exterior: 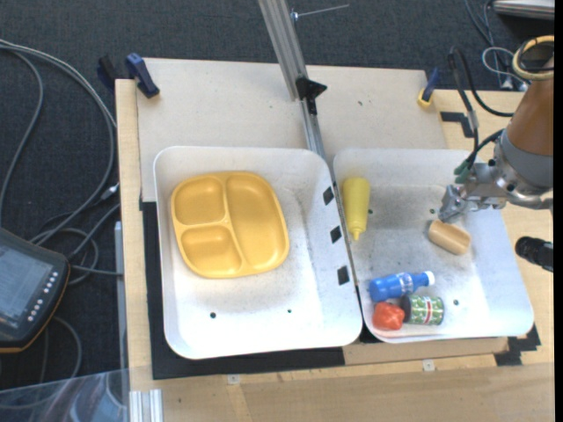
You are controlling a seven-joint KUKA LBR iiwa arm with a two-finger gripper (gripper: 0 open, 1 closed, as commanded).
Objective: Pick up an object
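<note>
Here, camera view, all places given from the right bin (519, 310):
Pincer: the pincer (450, 207) hung low over the bin's far right part, just above the tan bread-like piece (449, 236); whether it was open or closed could not be told.
Nearest object: the tan piece lay on the bin floor, apart from the other things and, as far as could be seen, not between any gripping parts.
Other objects: a yellow bottle (355, 205) lay by the bin's left wall; a blue bottle (398, 285), a red piece (389, 316) and a green can (425, 309) clustered at its near edge.
Left of the bin: a second bin held a yellow divided plate (229, 223).
Advice: the tan piece looked the easiest pick; centring over it, descending straight and closing across its narrow side would likely serve best.
</note>
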